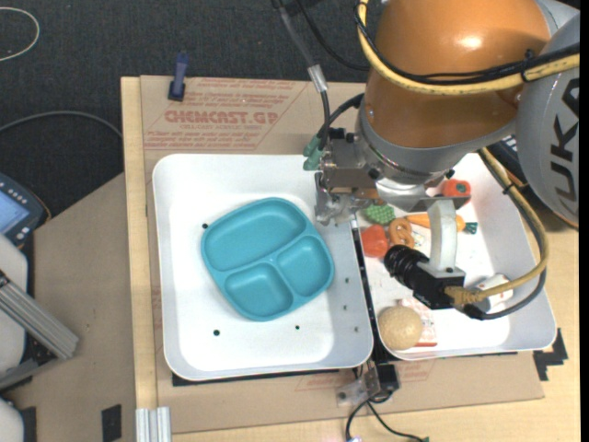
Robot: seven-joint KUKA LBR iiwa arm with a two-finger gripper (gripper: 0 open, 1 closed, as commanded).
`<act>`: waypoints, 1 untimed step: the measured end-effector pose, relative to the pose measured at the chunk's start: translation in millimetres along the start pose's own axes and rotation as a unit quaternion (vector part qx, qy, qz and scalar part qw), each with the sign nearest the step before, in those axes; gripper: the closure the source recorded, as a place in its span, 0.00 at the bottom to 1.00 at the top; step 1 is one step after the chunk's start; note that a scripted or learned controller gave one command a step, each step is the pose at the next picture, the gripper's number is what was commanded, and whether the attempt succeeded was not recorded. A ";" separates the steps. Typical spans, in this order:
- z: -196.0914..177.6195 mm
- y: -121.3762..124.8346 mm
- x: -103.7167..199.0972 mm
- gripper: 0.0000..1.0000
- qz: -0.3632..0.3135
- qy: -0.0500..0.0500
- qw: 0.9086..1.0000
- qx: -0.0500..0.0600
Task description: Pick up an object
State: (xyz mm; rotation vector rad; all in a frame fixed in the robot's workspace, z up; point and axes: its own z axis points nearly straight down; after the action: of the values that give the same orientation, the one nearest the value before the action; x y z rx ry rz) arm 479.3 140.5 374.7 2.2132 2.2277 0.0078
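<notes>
Objects (405, 238) piled in right bin (525, 330): orange bits, green piece, tan ball (400, 326). Teal tray (267, 258) in left bin (175, 274). Gripper (333, 212) at the bins' divider, finger state can't tell.

One camera, high over the bench

It looks down at a slant on both white bins (175, 274), fairly near; the arm (451, 53) looms large in the frame's upper right.

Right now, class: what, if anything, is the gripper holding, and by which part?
It cannot be told. The arm hangs over the right bin, covering the spot above the small toys.
</notes>
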 end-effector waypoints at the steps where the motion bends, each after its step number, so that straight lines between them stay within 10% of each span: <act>1: -9.0 0.6 -2.9 1.00 0.003 -0.001 1.000 0.000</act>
State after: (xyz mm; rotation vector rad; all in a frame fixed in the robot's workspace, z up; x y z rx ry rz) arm 479.9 137.5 383.7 2.2198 2.2204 0.0059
